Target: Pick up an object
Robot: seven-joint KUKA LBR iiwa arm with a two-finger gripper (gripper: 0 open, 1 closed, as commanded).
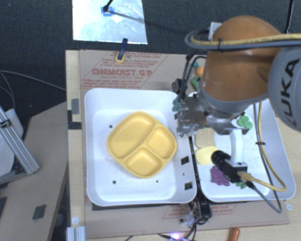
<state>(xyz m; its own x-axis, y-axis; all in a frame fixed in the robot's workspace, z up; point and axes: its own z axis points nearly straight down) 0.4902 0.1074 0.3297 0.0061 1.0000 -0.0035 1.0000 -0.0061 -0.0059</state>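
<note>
The arm [251,64] is the biggest thing we see, grey with an orange band, reaching in from the right and hanging over the upper part of the right bin [286,172]. Under everything is the table [45,134], and on it lies a cardboard sheet [123,67] with red print that carries both bins. The left bin [93,149] sits beside the right bin, their rims touching along the middle.

In the left bin we see a yellow plate [141,143] with three compartments, lying flat near the bin's centre and turned at a slant.

The gripper [188,118] hangs over the seam between the bins, just beside the plate's upper right corner; we cannot tell whether it is apart or together, and we see nothing held in it.

In the right bin, a yellow disc [203,155] lies close to the left wall. A purple bunch [218,177] lies just below it, near the front rim. A green piece [245,121] shows further back, partly hidden by the arm.
</note>
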